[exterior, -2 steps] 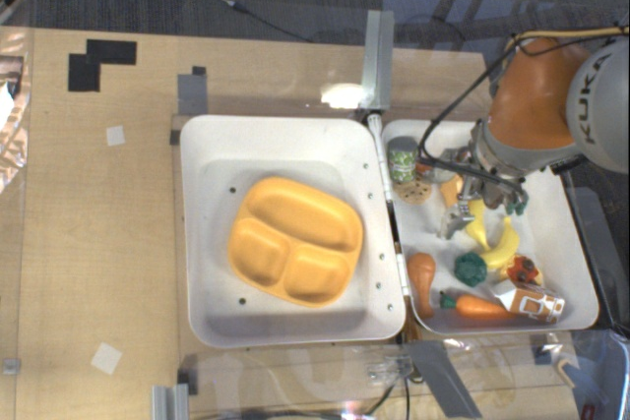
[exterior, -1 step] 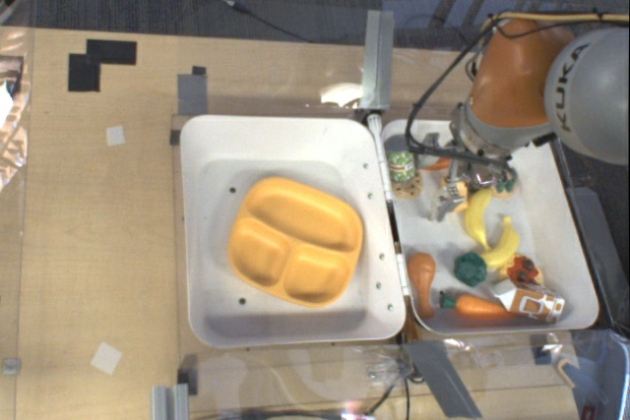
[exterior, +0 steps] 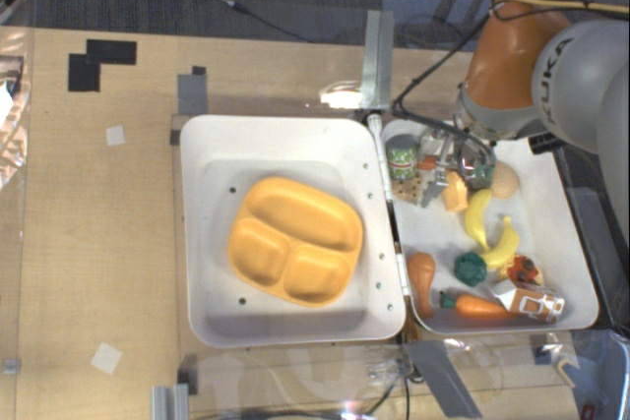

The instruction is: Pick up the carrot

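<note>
- Sitting on the left is a white bin (exterior: 197, 241), and a yellow tray (exterior: 295, 239) with three sections lies flat in the middle of it
- Next to it on the right is a second white bin (exterior: 576, 241), full of toy food
- At the top left of that bin stands a small can (exterior: 402, 158) with a green lid
- Near the bottom left lies a brown-orange toy (exterior: 422, 276), long and rounded
- The carrot (exterior: 480, 308) lies on its side along the bottom edge, just right of that toy, with its tip next to a small carton (exterior: 532, 302)
- A dark green toy (exterior: 471, 268) sits just above the carrot
- Two yellow bananas (exterior: 490, 231) lie in the middle, touching each other
- A pale egg shape (exterior: 504, 181) rests near the top
- The gripper (exterior: 455, 164) hangs over the top of this bin, well away from the carrot, close to a little yellow piece (exterior: 455, 197)
- Its metal parts are mixed up with the toys under it, so I cannot tell if it is spread or pressed together
- The grey arm (exterior: 591, 84) with its orange band (exterior: 507, 54) comes in from the top right
</note>
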